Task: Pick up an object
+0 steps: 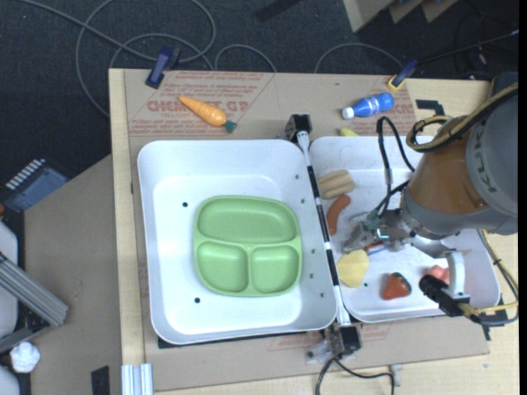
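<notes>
We find the gripper (362, 239) low in the right bin (486, 290), reaching in from the right under the grey and orange arm (449, 183). We cannot tell its state, as the wrist hides much of it.

The likeliest targets lie close by. A pale yellow piece (352, 267) sits just beside the gripper, toward the near left corner of the bin. A reddish sausage shape (337, 212) and a tan block (334, 183) lie just beyond it, along the divider (321, 220). A strawberry (396, 285) rests near the front wall.

In our judgement, the grasp should centre over one item only and descend straight, keeping off the bin wall. The yellow piece and the sausage both crowd the divider, which leaves little room on that side.

Elsewhere, the left bin (165, 245) holds a green divided plate (247, 243). A carrot (204, 109) and a blue bottle (368, 106) lie on the bench behind the bins, well apart from the work. Black cables (387, 151) loop over the right bin and could snag.
</notes>
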`<state>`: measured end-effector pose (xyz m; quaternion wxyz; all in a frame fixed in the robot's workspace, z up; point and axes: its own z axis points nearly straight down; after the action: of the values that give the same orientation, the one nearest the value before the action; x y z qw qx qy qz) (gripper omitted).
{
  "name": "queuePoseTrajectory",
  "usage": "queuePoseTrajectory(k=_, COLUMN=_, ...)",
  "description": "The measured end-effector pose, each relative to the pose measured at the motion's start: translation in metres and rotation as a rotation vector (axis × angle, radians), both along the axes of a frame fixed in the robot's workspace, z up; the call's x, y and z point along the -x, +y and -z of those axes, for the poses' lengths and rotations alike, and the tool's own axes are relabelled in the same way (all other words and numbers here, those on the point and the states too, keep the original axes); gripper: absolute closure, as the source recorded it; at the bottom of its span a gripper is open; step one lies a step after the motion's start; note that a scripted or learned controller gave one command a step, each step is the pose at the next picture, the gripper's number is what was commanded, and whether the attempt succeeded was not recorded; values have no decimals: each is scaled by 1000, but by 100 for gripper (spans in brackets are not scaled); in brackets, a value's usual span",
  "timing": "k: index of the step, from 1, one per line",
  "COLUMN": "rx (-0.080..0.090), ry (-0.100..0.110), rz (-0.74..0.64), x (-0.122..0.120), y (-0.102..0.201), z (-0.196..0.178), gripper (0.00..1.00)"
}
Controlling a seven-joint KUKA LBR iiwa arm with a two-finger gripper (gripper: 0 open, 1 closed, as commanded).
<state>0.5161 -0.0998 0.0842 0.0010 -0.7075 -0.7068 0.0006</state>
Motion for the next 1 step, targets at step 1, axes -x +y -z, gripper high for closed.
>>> queuePoseTrajectory(k=1, rx=1, ry=-4, rz=-2, x=-47, y=6, z=0, gripper=0)
